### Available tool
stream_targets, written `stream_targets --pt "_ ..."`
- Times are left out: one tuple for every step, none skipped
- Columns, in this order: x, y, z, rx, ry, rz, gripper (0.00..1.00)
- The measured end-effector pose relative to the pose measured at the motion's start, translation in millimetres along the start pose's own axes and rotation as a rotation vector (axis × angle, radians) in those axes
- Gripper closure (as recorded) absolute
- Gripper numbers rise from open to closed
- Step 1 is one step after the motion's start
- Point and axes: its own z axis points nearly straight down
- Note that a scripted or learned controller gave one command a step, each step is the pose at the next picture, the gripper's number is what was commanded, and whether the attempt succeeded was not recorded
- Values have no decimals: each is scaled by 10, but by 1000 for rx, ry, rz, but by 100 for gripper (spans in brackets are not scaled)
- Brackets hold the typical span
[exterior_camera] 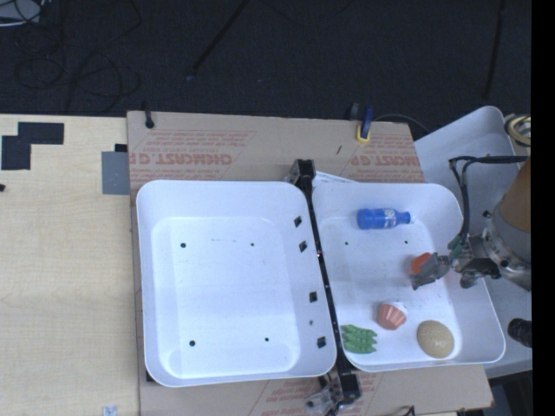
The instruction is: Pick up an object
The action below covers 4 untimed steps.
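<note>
The right bin [468,211] holds several objects. A blue bottle [382,219] lies on its side near the far wall. A small red-orange object [421,261] sits right at the tip of my gripper [431,273], which reaches in over the bin's right wall. I cannot make out whether the red-orange object is gripped or only touched. A pink cup-like object [391,315], a green leafy toy [359,339] and a tan egg-shaped ball [435,338] lie along the near side of the bin.
The left bin [143,232] stands beside it, with a black divider [316,267] between the two. Both rest on cardboard [225,150]. A blue and yellow clamp [365,124] sits at the far cardboard edge. The arm's wrist [503,254] hangs over the right rim.
</note>
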Motion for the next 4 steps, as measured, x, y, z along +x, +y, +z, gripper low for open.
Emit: stream_targets --pt "-490 228 600 -2 -1 -1 0" --pt "-482 942 1326 -6 -2 -4 0" --pt "-276 1513 -555 -17 -5 -5 0" --pt "-482 1607 847 -1 -2 -1 0"
